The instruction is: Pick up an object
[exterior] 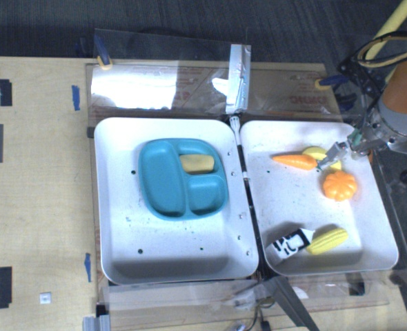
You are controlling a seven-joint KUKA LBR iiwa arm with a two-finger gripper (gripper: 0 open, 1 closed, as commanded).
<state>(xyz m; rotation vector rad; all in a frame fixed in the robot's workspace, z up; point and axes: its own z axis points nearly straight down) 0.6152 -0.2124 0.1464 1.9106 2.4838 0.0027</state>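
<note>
The claw (336, 152) sits low over the right bin (369, 254), at its far right side, its tip by a yellow piece (315, 154) next to the carrot (293, 161). How far it is open I cannot tell. A small pumpkin (339, 185) lies just below it. Corn (327, 240) and a black-and-white item (290, 243) lie near the bin's front. In the left bin (114, 205), a blue tray (165, 181) holds a yellow block (197, 163).

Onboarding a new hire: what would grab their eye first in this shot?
The blue tray in the middle of the left bin, with a yellow block in its upper-right compartment. Then the bright food toys in the right bin: a carrot and a pumpkin near the gripper at the upper right, and a corn cob at the front.
</note>
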